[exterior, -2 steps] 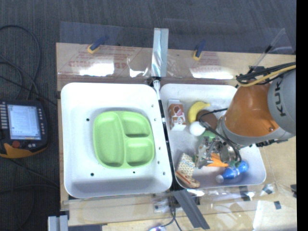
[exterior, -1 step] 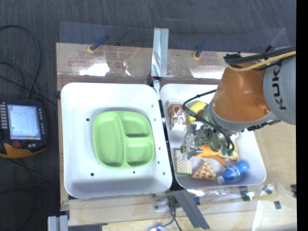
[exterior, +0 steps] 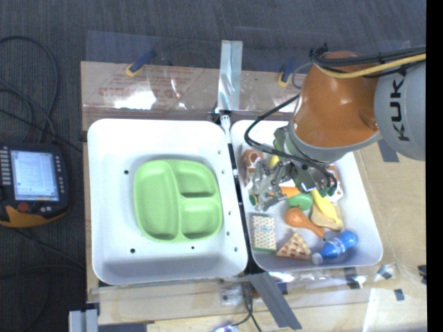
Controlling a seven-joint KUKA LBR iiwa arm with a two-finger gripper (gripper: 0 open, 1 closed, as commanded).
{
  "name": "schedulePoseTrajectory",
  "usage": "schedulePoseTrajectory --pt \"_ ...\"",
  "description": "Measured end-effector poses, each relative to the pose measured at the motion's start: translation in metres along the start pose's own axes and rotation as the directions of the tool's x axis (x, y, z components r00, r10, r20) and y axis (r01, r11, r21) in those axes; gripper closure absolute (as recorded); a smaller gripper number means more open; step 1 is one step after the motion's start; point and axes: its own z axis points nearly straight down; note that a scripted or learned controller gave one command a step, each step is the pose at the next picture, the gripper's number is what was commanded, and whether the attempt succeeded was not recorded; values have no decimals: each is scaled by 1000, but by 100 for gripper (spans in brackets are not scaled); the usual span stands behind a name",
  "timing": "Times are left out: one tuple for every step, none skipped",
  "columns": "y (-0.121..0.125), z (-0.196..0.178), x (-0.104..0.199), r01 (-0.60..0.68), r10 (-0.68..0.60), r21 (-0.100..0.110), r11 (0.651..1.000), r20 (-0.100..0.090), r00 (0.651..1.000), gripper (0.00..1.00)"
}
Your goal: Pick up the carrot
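The arm (exterior: 346,109) hides the right bin's (exterior: 370,244) upper part and the pincer's (exterior: 271,180) base.

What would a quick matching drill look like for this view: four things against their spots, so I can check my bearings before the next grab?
Things:
1. green tray
2. blue bottle
3. pizza slice
4. hand

Places:
A. near right corner of the right bin
B. upper part of the right bin, over the toy pile
C. middle of the left bin
D. near edge of the right bin, left of the bottle

Pairs: 1-C, 2-A, 3-D, 4-B
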Motion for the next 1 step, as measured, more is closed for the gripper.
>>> schedulePoseTrajectory --pt "4 10 -27 304 -304 -1 953 -1 953 100"
